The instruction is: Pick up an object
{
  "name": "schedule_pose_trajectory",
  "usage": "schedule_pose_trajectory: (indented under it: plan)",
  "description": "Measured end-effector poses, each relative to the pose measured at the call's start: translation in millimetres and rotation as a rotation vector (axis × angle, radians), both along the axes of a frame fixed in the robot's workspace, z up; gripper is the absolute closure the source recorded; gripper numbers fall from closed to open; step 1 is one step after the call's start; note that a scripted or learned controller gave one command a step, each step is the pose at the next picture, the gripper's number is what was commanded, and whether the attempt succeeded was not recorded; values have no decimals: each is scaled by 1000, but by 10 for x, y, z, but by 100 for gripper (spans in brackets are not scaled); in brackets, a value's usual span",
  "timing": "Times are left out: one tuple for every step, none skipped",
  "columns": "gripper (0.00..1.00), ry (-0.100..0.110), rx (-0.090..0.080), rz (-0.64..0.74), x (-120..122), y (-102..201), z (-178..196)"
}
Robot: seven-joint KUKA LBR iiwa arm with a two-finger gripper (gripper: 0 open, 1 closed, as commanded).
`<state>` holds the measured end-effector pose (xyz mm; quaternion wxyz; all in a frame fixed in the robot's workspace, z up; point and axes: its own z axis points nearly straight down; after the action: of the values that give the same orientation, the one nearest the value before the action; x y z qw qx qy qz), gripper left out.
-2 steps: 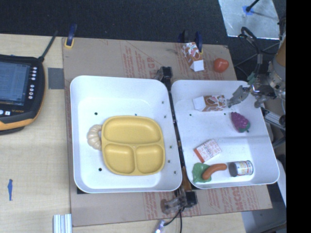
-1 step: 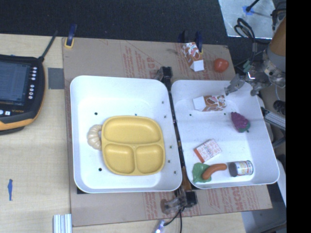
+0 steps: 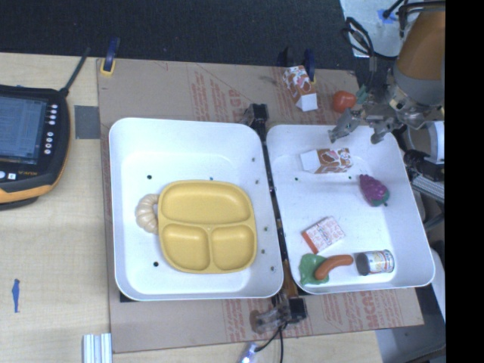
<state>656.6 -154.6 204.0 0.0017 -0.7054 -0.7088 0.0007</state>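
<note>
The small white-and-brown printed carton (image 3: 326, 159) lies flat near the top of the right white bin (image 3: 408, 225), at about seven o'clock from my hand (image 3: 361, 128). My fingers are spread apart, holding nothing, poised over the bin's top rim, near the carton.

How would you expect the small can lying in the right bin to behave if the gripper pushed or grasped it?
The can lies on its side, so a nudge would probably roll it. Its rounded wall may slip between fingers unless they grip across it. It sits near the bin's rim, which could crowd the gripper.
</note>
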Motion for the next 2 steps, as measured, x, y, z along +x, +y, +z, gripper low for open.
schedule_pose_trajectory:
  plan:
    - [0, 1, -2, 1, -7, 139, -549]
    - [0, 2, -3, -1, -410, -295, -889]
